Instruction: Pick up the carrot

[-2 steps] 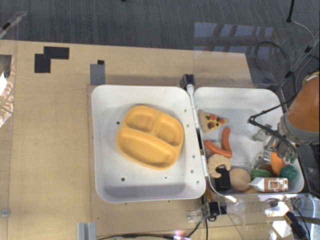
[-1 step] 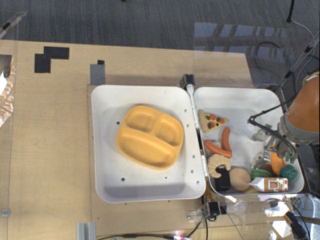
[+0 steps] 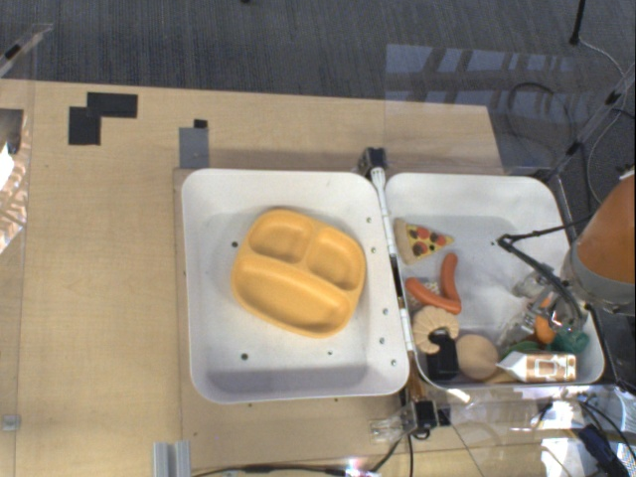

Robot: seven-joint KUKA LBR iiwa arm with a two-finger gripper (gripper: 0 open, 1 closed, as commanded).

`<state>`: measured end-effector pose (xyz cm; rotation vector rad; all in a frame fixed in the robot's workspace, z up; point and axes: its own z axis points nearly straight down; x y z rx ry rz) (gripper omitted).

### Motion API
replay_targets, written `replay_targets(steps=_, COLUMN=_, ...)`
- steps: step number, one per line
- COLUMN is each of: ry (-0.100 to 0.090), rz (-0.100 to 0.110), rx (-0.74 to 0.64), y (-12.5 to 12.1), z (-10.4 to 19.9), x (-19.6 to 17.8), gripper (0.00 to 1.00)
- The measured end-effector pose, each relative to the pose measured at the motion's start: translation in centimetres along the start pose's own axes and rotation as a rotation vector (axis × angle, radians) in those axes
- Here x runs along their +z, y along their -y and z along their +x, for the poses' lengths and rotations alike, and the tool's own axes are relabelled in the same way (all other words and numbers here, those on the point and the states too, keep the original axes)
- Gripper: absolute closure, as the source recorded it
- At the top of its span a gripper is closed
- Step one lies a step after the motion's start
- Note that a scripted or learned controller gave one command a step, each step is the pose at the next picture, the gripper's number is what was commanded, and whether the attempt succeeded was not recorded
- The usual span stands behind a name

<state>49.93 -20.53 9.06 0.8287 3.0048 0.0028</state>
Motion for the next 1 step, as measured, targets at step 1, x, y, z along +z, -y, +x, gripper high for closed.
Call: replay_targets(steps=1, ry=0.0, rz=0.0, rx=0.0, y=0.0, z=0.0, x=0.0, gripper=0.0)
